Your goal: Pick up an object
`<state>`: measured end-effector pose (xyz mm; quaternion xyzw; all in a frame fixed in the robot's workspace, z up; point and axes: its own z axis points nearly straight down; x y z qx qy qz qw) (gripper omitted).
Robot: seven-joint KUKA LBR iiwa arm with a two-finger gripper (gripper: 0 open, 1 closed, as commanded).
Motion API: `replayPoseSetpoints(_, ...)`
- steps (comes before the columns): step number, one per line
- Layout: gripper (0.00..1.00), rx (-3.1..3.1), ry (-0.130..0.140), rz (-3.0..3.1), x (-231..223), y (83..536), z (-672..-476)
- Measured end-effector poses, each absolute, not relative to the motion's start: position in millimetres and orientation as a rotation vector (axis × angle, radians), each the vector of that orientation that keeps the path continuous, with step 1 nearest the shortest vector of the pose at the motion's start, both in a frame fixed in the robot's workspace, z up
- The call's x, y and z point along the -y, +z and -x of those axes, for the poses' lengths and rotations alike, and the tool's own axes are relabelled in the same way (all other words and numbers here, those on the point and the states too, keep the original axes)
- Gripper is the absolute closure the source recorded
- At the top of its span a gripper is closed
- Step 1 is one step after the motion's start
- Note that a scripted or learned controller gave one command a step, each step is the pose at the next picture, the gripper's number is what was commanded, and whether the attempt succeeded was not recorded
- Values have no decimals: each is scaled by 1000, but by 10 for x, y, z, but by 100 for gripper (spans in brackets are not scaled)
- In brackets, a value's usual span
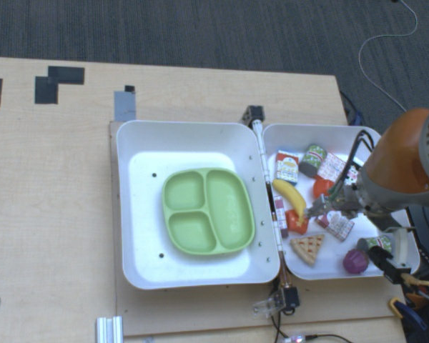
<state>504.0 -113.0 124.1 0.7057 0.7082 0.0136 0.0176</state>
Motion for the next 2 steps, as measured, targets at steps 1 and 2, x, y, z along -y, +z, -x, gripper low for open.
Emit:
replayPoseSetpoints(1,0,-2203,26,-2202,957,1030,-4990)
replayPoseSetpoints(2,100,-2209,37,-2198,933,1157,-5017)
